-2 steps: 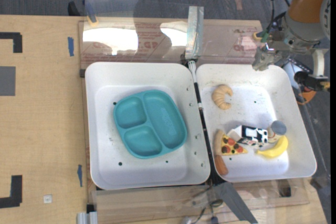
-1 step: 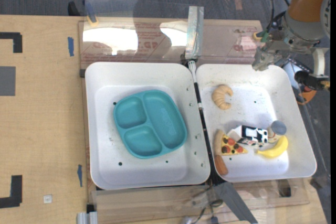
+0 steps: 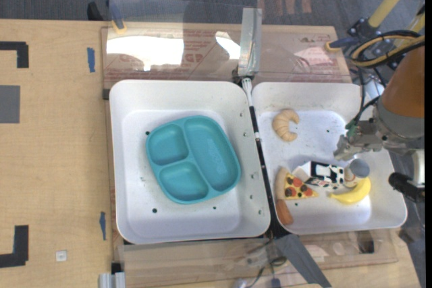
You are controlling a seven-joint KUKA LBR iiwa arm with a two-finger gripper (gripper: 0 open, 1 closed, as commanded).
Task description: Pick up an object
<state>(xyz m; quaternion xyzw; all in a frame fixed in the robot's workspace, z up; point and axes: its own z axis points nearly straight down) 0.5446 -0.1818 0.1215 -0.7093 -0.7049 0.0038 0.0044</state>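
Here you have two white bins side by side on the counter. The left bin holds a teal divided plate, lying flat near the middle, with three compartments and nothing in any of them. The right bin carries the loose things: a toy croissant toward the far left part, a pizza slice near the front left with a reddish sausage-like piece just beside its near end, a black-and-white item in the middle, and a yellow banana touching that item on its right. Your arm comes in from the right, and the jaws sit low over the right bin, just above the banana and the black-and-white item. You cannot tell whether the jaws are spread or pressed together, nor whether anything is between them
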